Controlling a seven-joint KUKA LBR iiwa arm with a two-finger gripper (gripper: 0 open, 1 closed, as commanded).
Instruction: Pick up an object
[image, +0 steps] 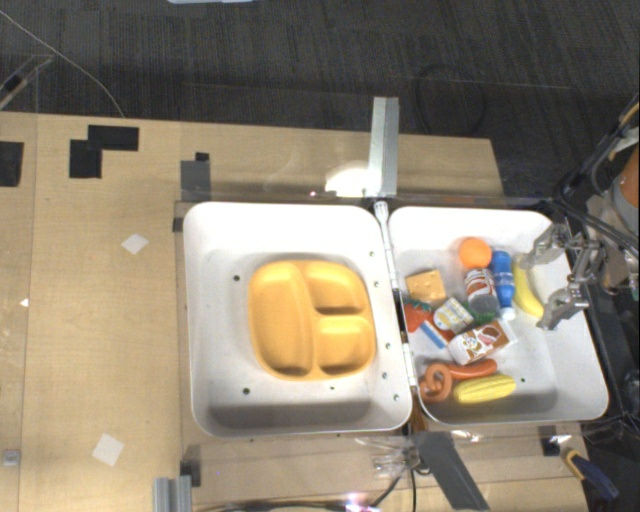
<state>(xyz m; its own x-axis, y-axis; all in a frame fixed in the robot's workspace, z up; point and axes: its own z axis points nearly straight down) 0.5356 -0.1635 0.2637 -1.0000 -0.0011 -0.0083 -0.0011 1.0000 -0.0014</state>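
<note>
Fingers spread open at right bin's right edge, holding nothing, banana just beside, yellow tray in left bin

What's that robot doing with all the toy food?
The arm's pincer is open over the right bin, next to a banana. It holds nothing yet. Toy food sits piled in that bin, and a yellow tray lies in the left bin.

Wooden bench, black tape patches, perhaps cables
</note>
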